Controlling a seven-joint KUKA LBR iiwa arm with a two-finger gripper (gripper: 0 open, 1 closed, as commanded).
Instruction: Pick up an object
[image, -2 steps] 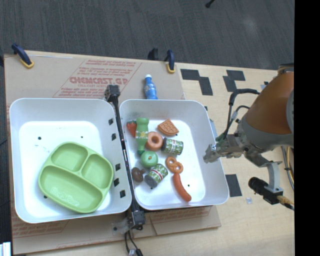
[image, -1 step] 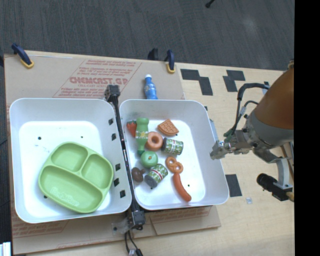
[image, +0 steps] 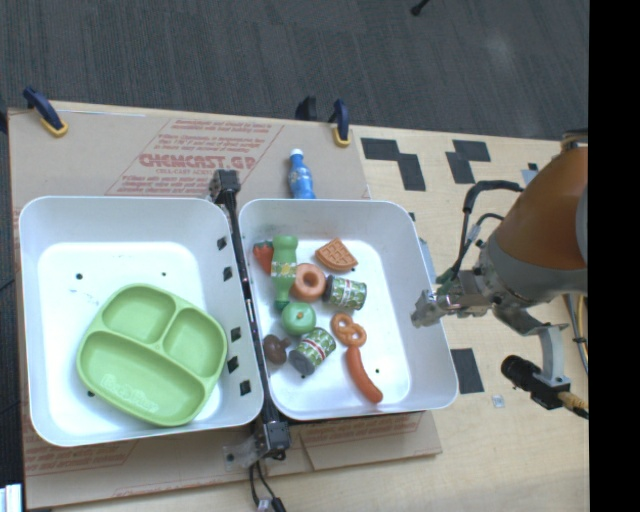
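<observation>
At left of the frame, on the desk (image: 90, 150), a white bin (image: 40, 230) with a green tray (image: 150, 350) lying flat in it. Above the middle, outside both bins, a blue bottle (image: 299, 175) lying on the desk. Right of centre, the second bin (image: 400, 215) with a cluster of toys on its floor: a green bottle (image: 285, 250), a donut (image: 309, 283), an apple (image: 297, 318), a wedge (image: 337, 256), two cans (image: 348, 292), a pretzel (image: 349, 329) and a sausage (image: 364, 378) nearest the lower edge. All resting on the bin floor, none lifted.

Further right, jaws at the second bin's right rim, about level with the pretzel, well apart from the cluster and touching no toy. Open or closed: impossible to tell at this size. Nothing visible between them. At the right edge, the arm (image: 540, 230), grey under its orange band, reaching in over the desk.

Judging from this, the pick not yet made: nothing grasped, nothing raised. Left to do: move in over the toys, descend onto one, close on it and lift clear. Sausage and pretzel closest to the jaws, so likely the easiest reach.
</observation>
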